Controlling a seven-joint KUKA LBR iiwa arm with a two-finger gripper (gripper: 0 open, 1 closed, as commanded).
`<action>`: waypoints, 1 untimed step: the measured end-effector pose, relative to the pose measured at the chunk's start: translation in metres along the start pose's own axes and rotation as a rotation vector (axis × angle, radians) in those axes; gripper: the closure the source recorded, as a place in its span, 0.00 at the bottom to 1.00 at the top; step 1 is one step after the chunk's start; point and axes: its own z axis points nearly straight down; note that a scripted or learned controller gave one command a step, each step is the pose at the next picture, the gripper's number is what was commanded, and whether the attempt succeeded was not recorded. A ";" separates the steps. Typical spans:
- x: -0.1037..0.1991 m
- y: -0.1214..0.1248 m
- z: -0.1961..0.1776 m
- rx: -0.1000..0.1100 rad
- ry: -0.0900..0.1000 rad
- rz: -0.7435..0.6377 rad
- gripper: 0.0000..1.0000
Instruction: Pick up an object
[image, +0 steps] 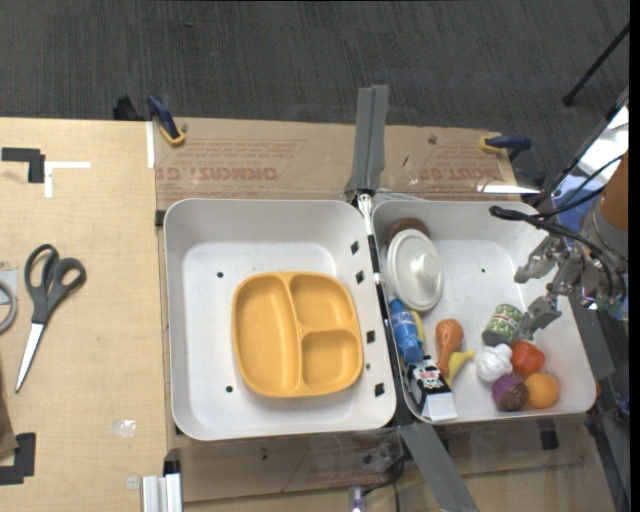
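My gripper (536, 292) hangs over the right side of the right bin (470, 235), open, with nothing between its fingers. Just below and left of its lower fingertip lies a green can (503, 323). Near the can sit a white garlic bulb (492, 363), a red tomato (527, 356), a purple onion (510, 392) and an orange (541, 390). Further left are an orange carrot (449, 335), a yellow banana (459, 363), a blue bottle (405, 334), a small black-and-white carton (431, 387) and a white bowl (415, 268).
The left bin (195, 300) holds a yellow divided plate (297, 332). Scissors (42, 300) lie on the bench at the far left. Clamps (165, 118) hold cardboard behind the bins. Cables trail from the arm at the right edge.
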 end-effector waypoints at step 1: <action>-0.021 -0.014 0.108 0.000 -0.001 0.033 0.00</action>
